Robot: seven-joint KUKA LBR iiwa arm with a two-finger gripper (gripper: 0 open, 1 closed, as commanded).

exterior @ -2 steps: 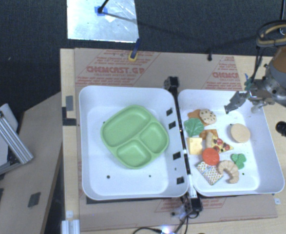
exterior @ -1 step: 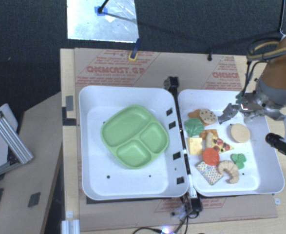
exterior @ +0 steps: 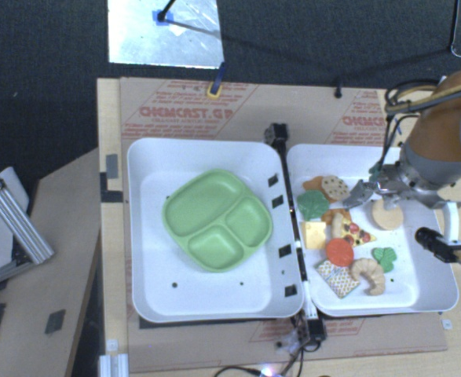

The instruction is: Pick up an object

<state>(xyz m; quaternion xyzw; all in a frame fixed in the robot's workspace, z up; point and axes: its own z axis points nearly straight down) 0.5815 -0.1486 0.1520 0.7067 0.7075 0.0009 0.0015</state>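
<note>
Reaching in from the frame's right edge, the arm [exterior: 442,132] angles down-left, its gripper [exterior: 361,192] low over the right bin [exterior: 434,293] above the toy foods [exterior: 344,238]; its grip cannot be told.

A green divided plate [exterior: 217,220] is lying tilted in the left white bin [exterior: 148,289], at the frame's middle. Both bins are sitting on a sheet of printed cardboard [exterior: 191,108] covering the bench [exterior: 65,234]. A shiny silver sheet [exterior: 166,22] is resting on dark carpet [exterior: 34,61] at the upper left. Metal rails [exterior: 10,210] are leaning at the left edge.
</note>
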